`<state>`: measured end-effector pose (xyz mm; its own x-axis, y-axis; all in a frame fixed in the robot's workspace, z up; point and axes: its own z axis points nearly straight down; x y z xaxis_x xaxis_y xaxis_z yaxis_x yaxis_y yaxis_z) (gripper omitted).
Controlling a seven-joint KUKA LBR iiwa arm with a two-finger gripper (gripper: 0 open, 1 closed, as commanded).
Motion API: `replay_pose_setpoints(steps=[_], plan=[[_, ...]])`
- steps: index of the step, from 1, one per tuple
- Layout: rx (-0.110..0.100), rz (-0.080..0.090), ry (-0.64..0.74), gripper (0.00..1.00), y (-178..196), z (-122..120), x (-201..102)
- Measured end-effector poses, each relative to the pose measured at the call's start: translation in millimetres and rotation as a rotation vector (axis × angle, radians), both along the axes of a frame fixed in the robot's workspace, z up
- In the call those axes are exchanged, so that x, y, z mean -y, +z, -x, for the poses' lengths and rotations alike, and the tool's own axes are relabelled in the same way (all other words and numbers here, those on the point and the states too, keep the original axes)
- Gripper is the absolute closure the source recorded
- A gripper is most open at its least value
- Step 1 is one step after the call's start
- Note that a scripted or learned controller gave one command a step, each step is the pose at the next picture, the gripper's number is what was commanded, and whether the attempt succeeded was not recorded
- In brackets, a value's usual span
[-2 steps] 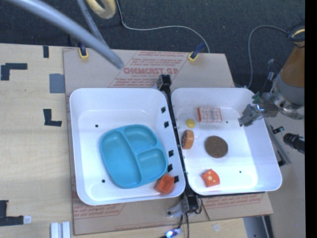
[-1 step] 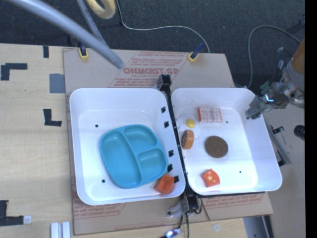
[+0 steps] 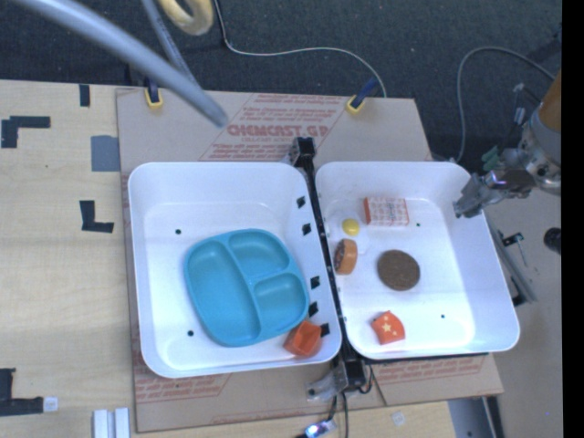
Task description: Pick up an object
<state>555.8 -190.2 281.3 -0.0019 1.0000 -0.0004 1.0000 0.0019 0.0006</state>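
Red lettering "CHEMCAST GP" is printed on the cardboard sheet.

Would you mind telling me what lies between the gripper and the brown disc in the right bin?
In the camera view, only bare white bin floor separates the gripper from the brown disc.

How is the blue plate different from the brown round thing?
The blue plate is far bigger than the brown disc. The plate lies in the left bin, the disc in the right bin. The plate is split into three sections with rounded corners; the disc is a plain dark circle. Both lie flat on a white bin floor, and the gripper touches neither.
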Motion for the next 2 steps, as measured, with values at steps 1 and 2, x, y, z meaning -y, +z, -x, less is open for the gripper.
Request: replay_pose_setpoints(steps=[1,2], plan=[[-0.001,0.000,0.002,1.00,-10,-3,-44],[-0.002,-0.001,0.003,1.00,-21,-8,-89]])
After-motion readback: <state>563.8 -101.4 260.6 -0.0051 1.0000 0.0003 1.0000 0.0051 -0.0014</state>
